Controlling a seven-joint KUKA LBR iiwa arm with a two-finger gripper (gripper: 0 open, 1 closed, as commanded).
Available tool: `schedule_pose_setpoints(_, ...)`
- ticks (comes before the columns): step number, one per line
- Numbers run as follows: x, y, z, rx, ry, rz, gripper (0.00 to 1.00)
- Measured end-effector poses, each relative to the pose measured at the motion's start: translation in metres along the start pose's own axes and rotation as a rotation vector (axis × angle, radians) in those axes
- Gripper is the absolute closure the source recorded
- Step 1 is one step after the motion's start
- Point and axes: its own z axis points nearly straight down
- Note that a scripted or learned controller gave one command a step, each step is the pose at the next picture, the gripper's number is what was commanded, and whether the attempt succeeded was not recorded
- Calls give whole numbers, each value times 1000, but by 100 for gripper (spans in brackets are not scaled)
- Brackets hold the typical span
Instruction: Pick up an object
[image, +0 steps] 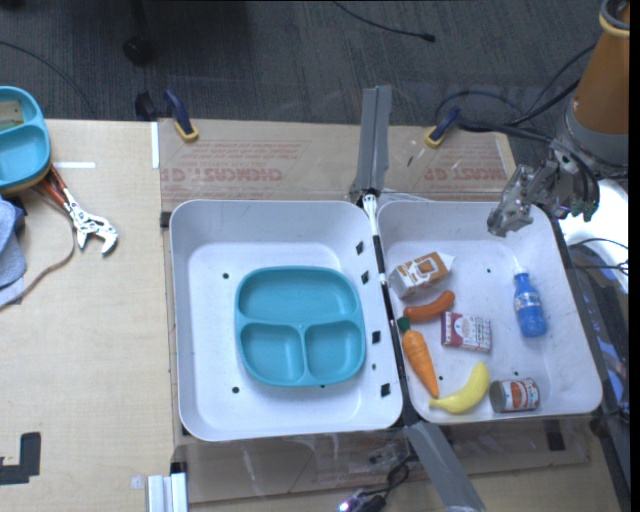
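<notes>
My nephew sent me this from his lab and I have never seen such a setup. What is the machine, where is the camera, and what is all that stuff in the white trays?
It is a robot arm, grey with an orange band, reaching in from the right. One camera fixed above the bench looks down at a slant. The gripper at the arm's end hangs over the back edge of the right bin; nothing shows in it.

The right bin holds toy groceries: a small carton, a sausage, a carrot, a banana, a red box, a blue bottle and a can. The left bin holds a teal divided plate. A wrench lies on the bench at the left.
</notes>
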Motion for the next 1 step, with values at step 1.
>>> schedule_pose_setpoints(1,-17,-29,-91,-2,2,-738,100)
